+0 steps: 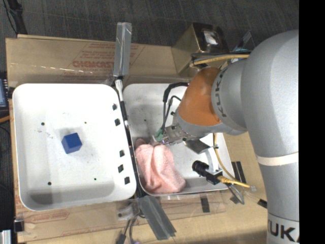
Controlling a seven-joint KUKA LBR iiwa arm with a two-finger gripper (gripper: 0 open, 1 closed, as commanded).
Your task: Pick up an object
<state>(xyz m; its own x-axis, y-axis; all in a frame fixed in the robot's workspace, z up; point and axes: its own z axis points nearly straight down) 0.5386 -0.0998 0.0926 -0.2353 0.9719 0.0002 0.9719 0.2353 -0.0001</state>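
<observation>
Lying crumpled at the 6 o'clock end of the right bin (139,103), the pink cloth (158,169) looks like the object I am after, and it rests on the bin floor, not yet lifted. My claw (163,135) sits low at the cloth's 12 o'clock edge, at or just above the fabric. From this slant I cannot tell whether it is spread or pressed together, nor whether it has any cloth. I judge the reach done, with the grasp and the lift left to do.

At 9 o'clock, well apart in the left bin (61,103), a blue cube (71,142) sits alone on the open floor. The bin's 9 o'clock wall runs close along the cloth's side and could crowd a grasp there. My own arm (203,105) hangs over the bin's 3 o'clock half. Beyond both bins at 12 o'clock, a cardboard sheet (61,60) lies flat on the counter.
</observation>
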